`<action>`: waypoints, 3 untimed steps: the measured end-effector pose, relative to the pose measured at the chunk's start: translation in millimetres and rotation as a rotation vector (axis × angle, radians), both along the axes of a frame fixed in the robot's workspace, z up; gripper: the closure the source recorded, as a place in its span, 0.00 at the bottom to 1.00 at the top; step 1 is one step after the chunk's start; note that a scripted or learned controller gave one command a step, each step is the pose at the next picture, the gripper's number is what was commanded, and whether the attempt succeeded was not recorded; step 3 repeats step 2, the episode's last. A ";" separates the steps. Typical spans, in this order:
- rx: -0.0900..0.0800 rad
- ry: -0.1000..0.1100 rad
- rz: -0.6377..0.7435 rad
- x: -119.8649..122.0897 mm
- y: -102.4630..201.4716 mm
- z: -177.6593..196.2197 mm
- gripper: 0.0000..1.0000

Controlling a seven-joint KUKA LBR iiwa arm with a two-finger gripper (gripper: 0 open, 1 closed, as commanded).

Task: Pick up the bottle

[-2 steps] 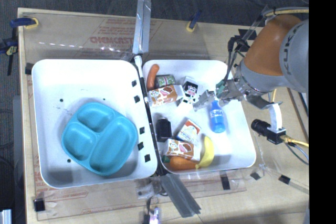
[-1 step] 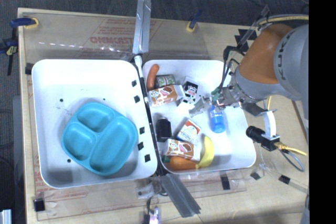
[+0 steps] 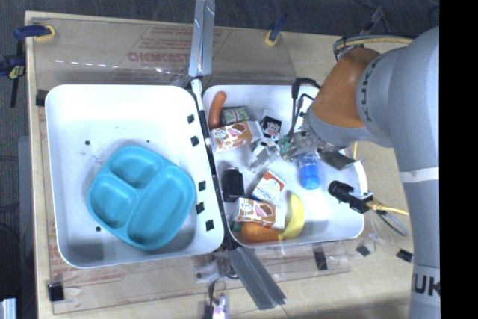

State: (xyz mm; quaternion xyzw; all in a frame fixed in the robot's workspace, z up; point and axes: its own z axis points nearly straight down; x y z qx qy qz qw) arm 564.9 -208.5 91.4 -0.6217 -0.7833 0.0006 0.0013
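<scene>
- Two white bins (image 3: 67, 116) sit side by side on the bench.
- One blue divided plate (image 3: 142, 196) lies in the left bin.
- One blue bottle (image 3: 308, 172) lies in the right bin.
- One banana (image 3: 296, 217).
- One carrot (image 3: 258, 234).
- One sausage (image 3: 216, 109).
- Three printed cartons (image 3: 233, 136).

Robot lab: clamped bench (image 3: 112, 48), white bins (image 3: 67, 108).
</scene>
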 end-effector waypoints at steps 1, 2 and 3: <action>-0.001 -0.002 -0.048 -6.5 -2.4 86.6 0.00; -0.001 -0.001 -0.215 -21.4 48.7 -0.1 0.00; -0.001 -0.001 -0.215 -21.4 48.7 -0.1 0.00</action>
